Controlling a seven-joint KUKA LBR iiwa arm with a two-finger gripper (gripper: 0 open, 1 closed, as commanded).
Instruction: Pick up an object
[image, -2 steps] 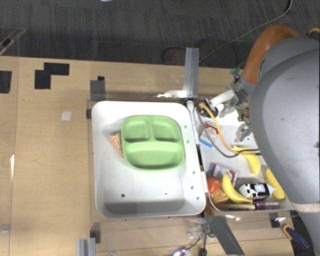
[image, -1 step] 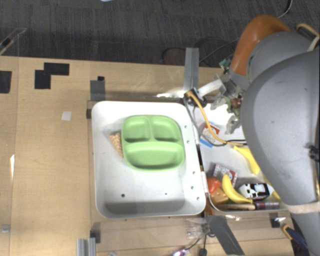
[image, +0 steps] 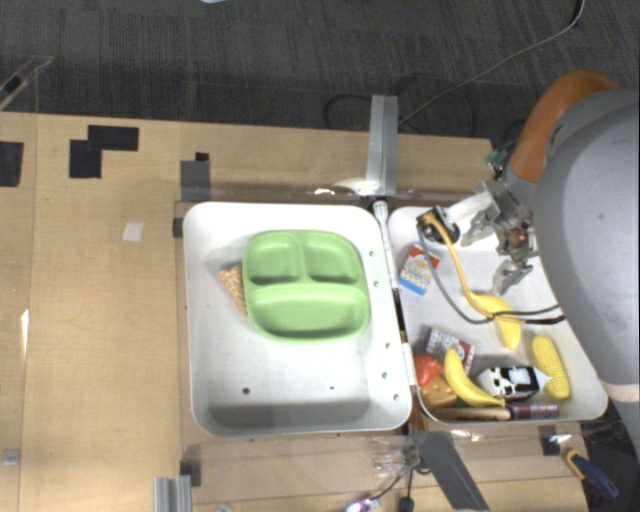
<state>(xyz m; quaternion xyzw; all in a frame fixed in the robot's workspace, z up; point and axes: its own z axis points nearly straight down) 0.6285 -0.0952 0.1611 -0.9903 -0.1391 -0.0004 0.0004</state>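
Two white bins are seen side by side on the tabletop (image: 90, 330). In the left bin (image: 215, 390) a green divided tray (image: 303, 283) is placed, with a small tan item (image: 233, 288) tucked beside its left edge. The right bin (image: 585, 400) is filled with small things: two bananas (image: 468, 380), a corn cob (image: 550, 365), a red item (image: 428, 370), a black-and-white toy (image: 508, 380) and a small packet (image: 415, 272). The jaws (image: 508, 262) are located over the upper part of the right bin, above the objects. Whether they are open or closed cannot be told, and nothing is seen held between them.
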